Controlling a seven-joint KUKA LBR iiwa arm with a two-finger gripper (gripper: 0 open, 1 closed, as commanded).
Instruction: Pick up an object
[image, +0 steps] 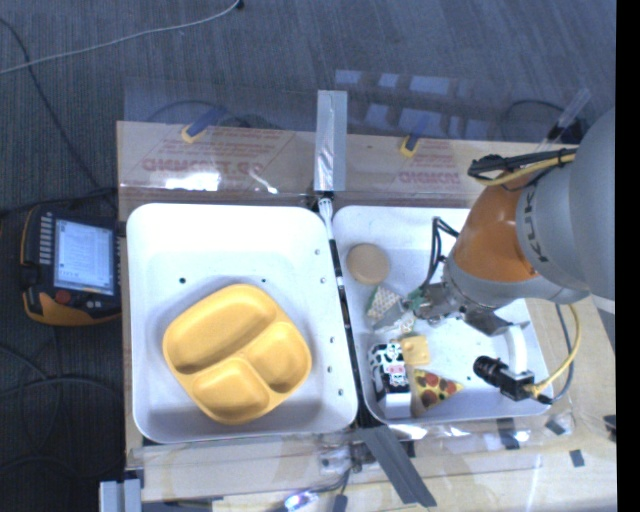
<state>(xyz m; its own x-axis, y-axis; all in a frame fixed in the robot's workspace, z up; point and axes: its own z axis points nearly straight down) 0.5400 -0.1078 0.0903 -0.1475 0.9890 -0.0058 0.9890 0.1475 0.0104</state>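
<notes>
Looming closest to my camera, the grey arm (590, 220) with its orange band (495, 245) is reaching over the right bin (440, 222) from the right side. Its end effector (432, 300) is sitting low inside that bin, near the middle, and I cannot tell from this angle whether it is spread or closed, nor whether it is gripping anything.

I am logging the following items in the right bin, each placed relative to the end effector. A tan round disc (368, 263) is lying up and to the left of it, well apart. A pale crumpled wrapper (388, 306) is lying just beside it on the left. A small yellow block (415, 350) is resting just below it. A black-and-white cow-patterned carton (390, 368) is standing further below and to the left, against the bin's near wall. A pizza-slice toy (432, 388) is lying beside that carton, on its right.

I am also noting a yellow divided plate (236, 352) occupying the left bin (160, 240), far left of the end effector.
</notes>
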